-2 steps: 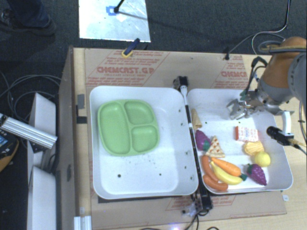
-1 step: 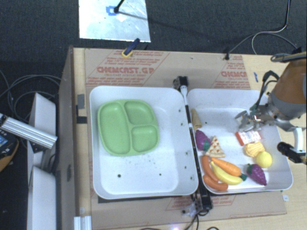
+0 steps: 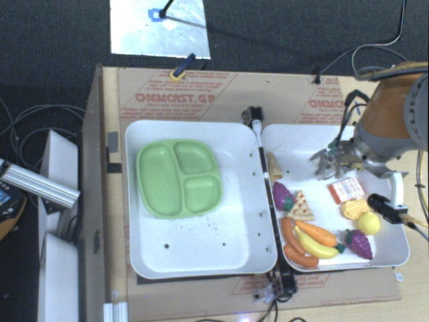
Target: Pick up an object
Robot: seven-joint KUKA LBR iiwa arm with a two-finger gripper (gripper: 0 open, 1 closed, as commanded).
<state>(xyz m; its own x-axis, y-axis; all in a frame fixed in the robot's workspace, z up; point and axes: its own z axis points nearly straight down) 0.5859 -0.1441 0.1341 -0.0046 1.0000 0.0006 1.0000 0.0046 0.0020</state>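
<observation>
The gripper (image 3: pixel 328 163) hangs low over the right bin (image 3: pixel 295 139), near its far edge; whether it is parted or closed, I cannot tell. Just beside it lies a red-and-white packet (image 3: pixel 346 190). Crowding the near edge: banana (image 3: pixel 315 245), carrot (image 3: pixel 317 233), lemon (image 3: pixel 369 223), purple grapes (image 3: pixel 360 243). A green divided plate (image 3: pixel 179 178) sits in the left bin (image 3: pixel 201 260).

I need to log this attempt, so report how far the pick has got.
Done: the arm has reached over the right bin, with the gripper low above bare floor in its upper part. In hand: nothing shows between the fingers. Left: the whole grasp and lift. The toy food, such as the banana, carrot and lemon, lies in the bin.
</observation>
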